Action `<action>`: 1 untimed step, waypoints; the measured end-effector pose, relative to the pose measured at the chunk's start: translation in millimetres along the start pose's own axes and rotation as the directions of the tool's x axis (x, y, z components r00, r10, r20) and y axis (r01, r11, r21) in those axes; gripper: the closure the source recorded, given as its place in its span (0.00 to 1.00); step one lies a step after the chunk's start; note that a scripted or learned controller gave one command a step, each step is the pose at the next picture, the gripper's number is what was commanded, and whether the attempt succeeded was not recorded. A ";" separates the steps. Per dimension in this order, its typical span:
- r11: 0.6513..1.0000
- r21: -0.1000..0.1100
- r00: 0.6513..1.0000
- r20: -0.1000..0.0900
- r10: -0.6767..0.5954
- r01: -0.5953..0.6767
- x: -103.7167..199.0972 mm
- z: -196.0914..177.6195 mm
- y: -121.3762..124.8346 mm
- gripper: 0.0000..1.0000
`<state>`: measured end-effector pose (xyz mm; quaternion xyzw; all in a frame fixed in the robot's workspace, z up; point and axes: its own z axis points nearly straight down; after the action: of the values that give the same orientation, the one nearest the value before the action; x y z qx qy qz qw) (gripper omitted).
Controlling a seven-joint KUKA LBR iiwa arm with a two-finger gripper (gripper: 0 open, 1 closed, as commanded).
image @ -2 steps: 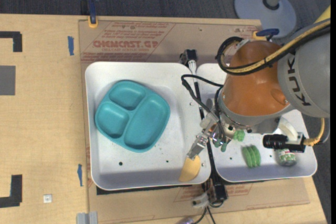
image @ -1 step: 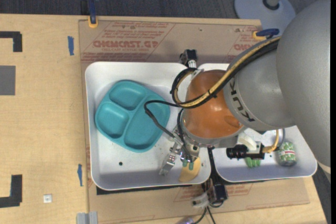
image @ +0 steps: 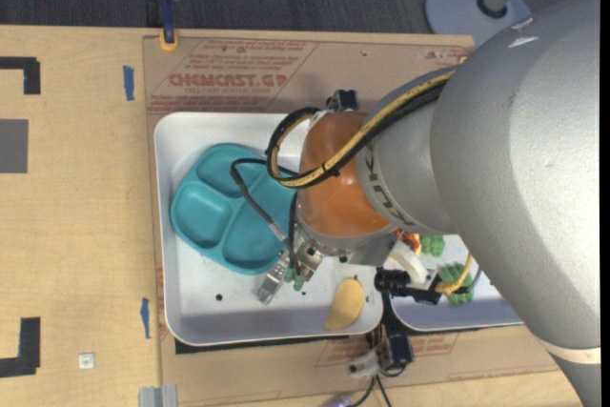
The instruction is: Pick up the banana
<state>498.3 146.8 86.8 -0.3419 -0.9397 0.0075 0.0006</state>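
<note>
**Arm low over the left bin, banana lying free near the front rim**

The banana (image: 346,302) lies on the floor of the left bin (image: 191,324), close to its front rim and to the wall it shares with the right bin (image: 496,312). It reads as a short yellow lump with nothing touching it. The hand (image: 282,276) hangs under the orange band (image: 334,186), just left of the banana and beside the teal divided plate (image: 224,219); whether it is spread or closed cannot be told, since the metal parts there are small and partly under the wrist. Nothing appears gripped.

The main risk is a miss: the hand sits off to the banana's left, so a straight descent would likely meet bare bin floor or the plate's edge. The banana also lies close to the bin walls, so a finger could strike a wall or push the fruit into the corner. Loose cables (image: 276,157) droop near the plate and might snag.

The arm's bulk covers most of the right bin, where a few green and orange items (image: 448,286) peek out, too cramped to name. The worktop (image: 76,205) lies to the left.
</note>
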 end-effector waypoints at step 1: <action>0.998 -0.020 0.998 0.003 -0.057 0.057 5.2 -1.3 20.7 0.00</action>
<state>507.7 166.0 87.8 -0.3150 -0.9491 -0.0016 -0.0037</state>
